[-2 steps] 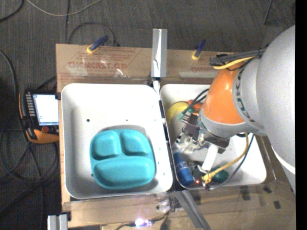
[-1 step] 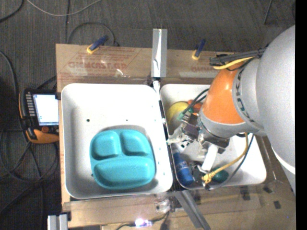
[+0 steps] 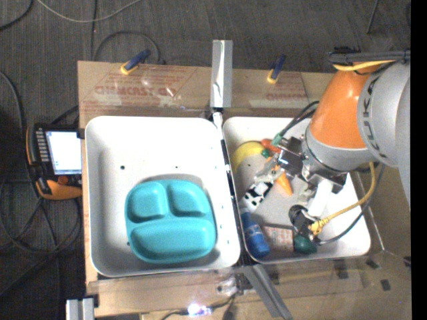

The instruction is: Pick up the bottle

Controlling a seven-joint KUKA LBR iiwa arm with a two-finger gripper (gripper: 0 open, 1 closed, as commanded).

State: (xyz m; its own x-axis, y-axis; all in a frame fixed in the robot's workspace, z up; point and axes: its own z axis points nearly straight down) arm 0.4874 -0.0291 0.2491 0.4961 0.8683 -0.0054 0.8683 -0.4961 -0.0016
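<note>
The gripper (image 3: 277, 172) hangs low over the middle of the right shallow white plastic bin (image 3: 360, 242), its dark mechanism crowded by cables and small coloured fittings; whether it is apart or together cannot be told from this slanted view, and nothing can be seen clamped in it. It sits just above a small black-and-white spotted toy (image 3: 255, 193) and beside an orange carrot-shaped piece (image 3: 285, 183), but contact with either cannot be made out.

The grey arm with its broad orange band (image 3: 340, 115) comes in from the right edge, bulky wrist bent downward over the right bin, covering much of that bin's far right corner. A yellow cable (image 3: 340, 213) loops from the wrist toward the bin's near edge.

The small blue plastic bottle (image 3: 254, 235) lies on its side at the near left corner of the right bin, close against the left wall and apart from the gripper. A rounded yellow object (image 3: 245, 155) rests near the far left corner of the same bin, and a dark green rounded object (image 3: 304, 244) lies by the near edge.

The left shallow white plastic bin (image 3: 100, 179) holds a turquoise three-compartment tray (image 3: 171, 220) toward its near edge. Both bins rest on the brown worktop (image 3: 147, 89)
</note>
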